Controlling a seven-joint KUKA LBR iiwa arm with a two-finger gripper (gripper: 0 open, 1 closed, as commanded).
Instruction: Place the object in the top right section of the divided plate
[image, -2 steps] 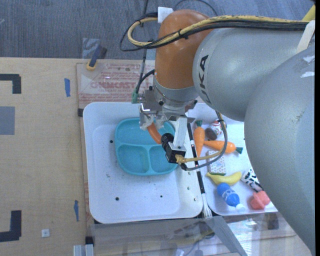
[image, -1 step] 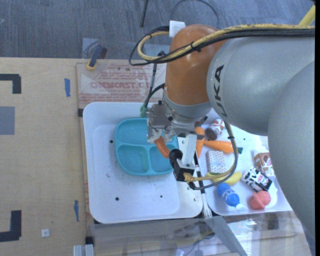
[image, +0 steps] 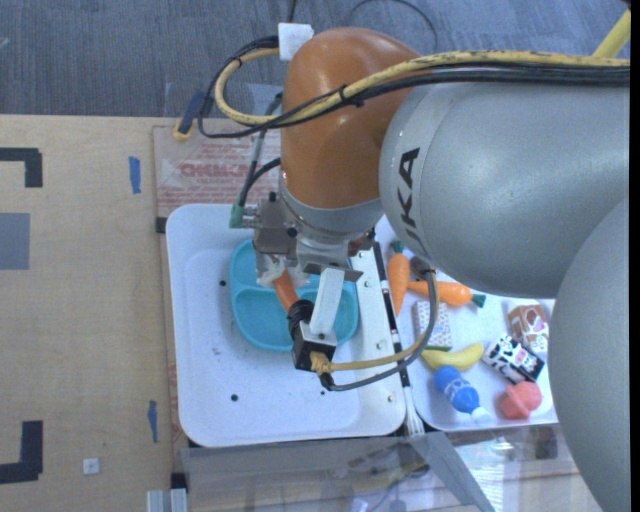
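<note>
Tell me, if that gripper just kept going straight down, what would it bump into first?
Most likely the blue divided plate in the left bin: the gripper hangs right over it. An orange piece shows there too; depth is unclear.

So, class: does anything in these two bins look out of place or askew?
One thing: a carrot lies across the rims where the two bins meet, in neither the left bin nor the right bin. The blue plate sits flat; nothing looks spilled.
</note>
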